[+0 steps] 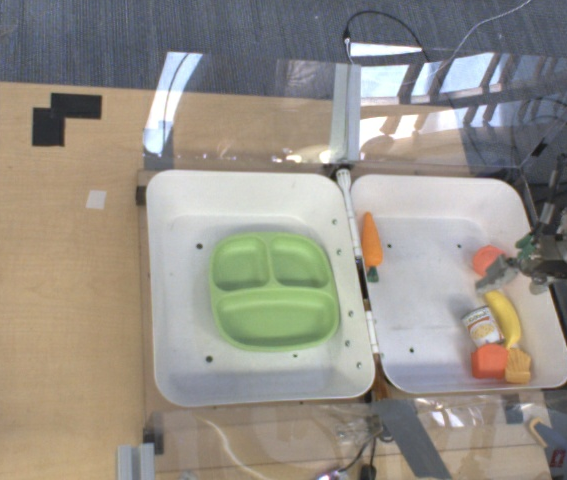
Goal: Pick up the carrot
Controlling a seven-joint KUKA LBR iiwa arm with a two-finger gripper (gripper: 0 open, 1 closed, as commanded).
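The hand (pixel 511 264) hung over the right bin's (pixel 433 203) far right side, its fingers apart and empty, just beside the banana (pixel 504 314). The carrot (pixel 371 241) lay well apart from it against the opposite wall; a lengthwise-straddling approach was advisable, clear of that wall.

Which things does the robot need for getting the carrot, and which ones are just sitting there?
Needed for the job:
- carrot, lying by the left wall of the right bin
- gripper, over that bin's right side

Just lying about:
- banana
- small can
- green divided plate, in the left bin
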